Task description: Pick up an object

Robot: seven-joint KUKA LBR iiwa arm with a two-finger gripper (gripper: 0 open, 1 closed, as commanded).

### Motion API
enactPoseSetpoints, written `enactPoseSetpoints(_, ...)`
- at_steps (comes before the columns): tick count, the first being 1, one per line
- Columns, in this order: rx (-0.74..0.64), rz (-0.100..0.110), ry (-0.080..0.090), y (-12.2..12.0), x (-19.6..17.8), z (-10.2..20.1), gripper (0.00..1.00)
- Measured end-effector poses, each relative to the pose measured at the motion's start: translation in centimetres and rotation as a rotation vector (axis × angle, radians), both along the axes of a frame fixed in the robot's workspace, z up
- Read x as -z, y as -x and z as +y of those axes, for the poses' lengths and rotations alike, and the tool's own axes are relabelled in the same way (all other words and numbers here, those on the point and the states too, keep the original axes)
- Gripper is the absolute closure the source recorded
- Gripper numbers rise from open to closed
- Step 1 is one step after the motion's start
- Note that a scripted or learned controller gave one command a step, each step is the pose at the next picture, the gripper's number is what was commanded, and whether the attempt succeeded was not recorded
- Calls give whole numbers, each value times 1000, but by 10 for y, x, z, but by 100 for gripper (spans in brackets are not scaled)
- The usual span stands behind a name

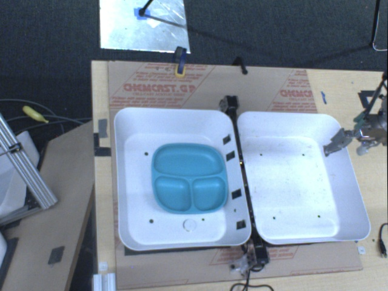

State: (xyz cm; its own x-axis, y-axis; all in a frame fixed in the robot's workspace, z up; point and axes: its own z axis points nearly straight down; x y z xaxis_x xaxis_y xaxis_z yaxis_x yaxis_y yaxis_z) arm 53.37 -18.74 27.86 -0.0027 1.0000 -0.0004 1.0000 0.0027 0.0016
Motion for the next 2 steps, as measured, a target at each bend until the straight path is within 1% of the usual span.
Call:
enactPoseSetpoints(1,5,4,-1,49,32,-21,0)
enactPoseSetpoints(2,-5,9,-6,36,190,38,0)
